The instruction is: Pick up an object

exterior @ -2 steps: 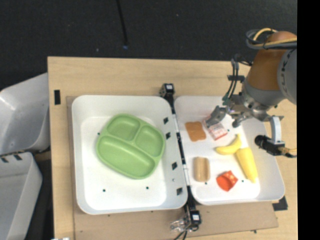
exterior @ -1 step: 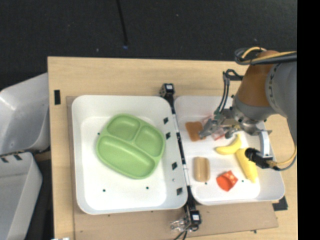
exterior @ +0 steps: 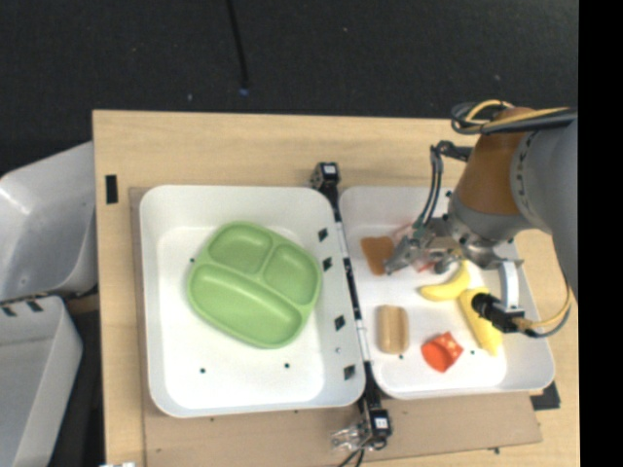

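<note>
The right bin (exterior: pixel 526 368) holds several small objects. A brown flat piece (exterior: pixel 374 251) lies at its left side, a tan bread-like block (exterior: pixel 391 329) sits nearer the front, and a red item (exterior: pixel 441 351) is beside that. Two yellow banana-like pieces (exterior: pixel 448 286) (exterior: pixel 485 323) lie toward the right. My gripper (exterior: pixel 417 251) is low over the bin's middle, just right of the brown piece and above the upper banana. The grey arm (exterior: pixel 496 188) with its orange band reaches in from the right and hides part of the bin's back.
The left bin (exterior: pixel 165 368) carries a green divided plate (exterior: pixel 255 282) in its middle. A black clip (exterior: pixel 324 174) sits at the bins' shared divider at the back, and cables hang from the wrist over the right bin.
</note>
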Controlling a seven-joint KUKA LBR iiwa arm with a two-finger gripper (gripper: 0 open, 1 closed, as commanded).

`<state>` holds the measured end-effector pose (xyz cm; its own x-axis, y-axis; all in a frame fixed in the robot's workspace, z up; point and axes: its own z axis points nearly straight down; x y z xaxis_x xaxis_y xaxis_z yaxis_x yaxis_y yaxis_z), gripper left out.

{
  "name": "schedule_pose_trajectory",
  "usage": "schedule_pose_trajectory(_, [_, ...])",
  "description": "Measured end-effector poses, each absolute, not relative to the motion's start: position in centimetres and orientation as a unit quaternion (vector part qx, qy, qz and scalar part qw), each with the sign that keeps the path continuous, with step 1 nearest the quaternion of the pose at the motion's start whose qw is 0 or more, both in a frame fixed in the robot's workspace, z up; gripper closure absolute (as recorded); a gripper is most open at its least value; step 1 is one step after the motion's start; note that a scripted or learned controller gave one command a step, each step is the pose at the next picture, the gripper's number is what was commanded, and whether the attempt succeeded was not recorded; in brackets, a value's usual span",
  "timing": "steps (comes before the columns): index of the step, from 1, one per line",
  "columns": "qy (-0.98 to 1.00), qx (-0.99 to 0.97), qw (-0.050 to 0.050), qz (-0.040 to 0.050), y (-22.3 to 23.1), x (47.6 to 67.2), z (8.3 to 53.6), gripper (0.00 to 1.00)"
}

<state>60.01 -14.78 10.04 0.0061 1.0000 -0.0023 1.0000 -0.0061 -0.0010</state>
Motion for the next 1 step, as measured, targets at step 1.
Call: schedule_pose_trajectory(1, [0.703,0.711,0.002,0.0005,-14.88,60.11,11.25,1.00])
